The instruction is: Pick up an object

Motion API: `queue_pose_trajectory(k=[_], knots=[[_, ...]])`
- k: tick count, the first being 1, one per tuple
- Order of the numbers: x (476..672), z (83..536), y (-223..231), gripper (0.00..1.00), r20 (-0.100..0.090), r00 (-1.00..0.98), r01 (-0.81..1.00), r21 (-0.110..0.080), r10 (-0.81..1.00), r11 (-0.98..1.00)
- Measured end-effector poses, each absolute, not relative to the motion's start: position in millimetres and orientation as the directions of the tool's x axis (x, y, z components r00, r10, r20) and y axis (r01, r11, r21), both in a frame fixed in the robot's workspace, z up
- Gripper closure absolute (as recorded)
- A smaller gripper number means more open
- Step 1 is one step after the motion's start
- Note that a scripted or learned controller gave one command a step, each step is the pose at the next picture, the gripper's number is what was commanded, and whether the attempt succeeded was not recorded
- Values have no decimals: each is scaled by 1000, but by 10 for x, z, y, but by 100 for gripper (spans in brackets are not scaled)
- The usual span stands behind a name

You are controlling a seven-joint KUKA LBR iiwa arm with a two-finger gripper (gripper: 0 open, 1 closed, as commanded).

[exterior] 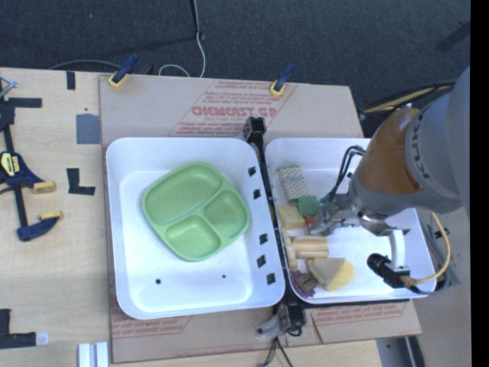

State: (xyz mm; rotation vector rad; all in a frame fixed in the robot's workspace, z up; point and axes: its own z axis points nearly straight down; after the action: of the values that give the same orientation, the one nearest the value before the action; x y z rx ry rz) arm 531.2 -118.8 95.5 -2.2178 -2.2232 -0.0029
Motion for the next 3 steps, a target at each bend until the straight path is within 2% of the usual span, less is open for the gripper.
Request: queue_pose_trajectory(k=[1,2,3], knots=[[5310,949,-1187,0,3,-2,1000,0,1000,2],[5659,861,-986,0,-1,-3,1000,-1,1000,3],[6109,854,-1000,0,1,-3,1000,-1,1000,3]])
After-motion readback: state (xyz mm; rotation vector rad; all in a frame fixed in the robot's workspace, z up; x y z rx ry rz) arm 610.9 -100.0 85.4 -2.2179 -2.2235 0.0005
